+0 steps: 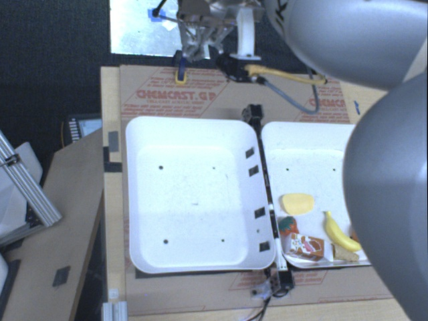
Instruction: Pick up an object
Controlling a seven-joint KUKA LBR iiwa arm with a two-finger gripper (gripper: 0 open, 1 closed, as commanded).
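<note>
My tool hangs beyond the bins, its grip state unclear; the curved yellow plastic banana lies far right, nearer the camera.

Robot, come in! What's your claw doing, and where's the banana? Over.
Claw up past the bins, over the cardboard, nothing between its fingers. Banana lies in right bin, beside yellow disc. Arm overhangs that bin.

A yellow banana lies in the right bin's near corner.

Banana in right bin; left bin beside it.
</note>
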